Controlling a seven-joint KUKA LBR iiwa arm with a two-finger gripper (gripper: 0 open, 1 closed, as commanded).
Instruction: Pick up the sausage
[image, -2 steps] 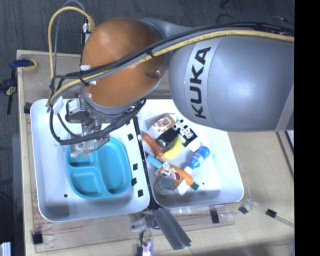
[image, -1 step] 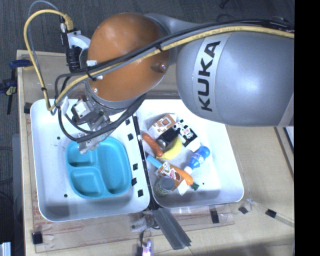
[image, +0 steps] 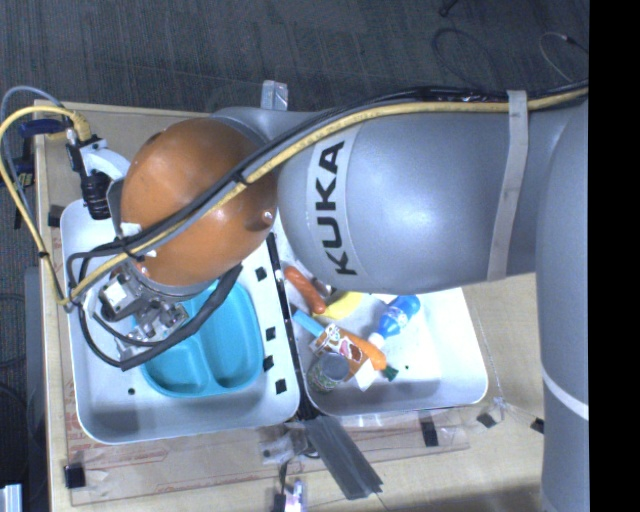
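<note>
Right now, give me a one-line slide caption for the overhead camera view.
KUKA arm reaches over the left bin, gripper above a blue tray; toys fill the right bin.

I see smooth, slightly glossy grey casing on the arm (image: 420, 190), its orange band (image: 195, 200) shiny; both white bins (image: 100, 420) look smooth plastic, the blue tray (image: 215, 350) glossy plastic.

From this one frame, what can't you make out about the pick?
- End effector, camera view: the orange wrist band covers it from above; its state is unclear.
- Sausage: I can't identify it in the right bin clutter; the arm hides the bin's upper part.
- Blue tray in the left bin: upper end under the wrist.
</note>
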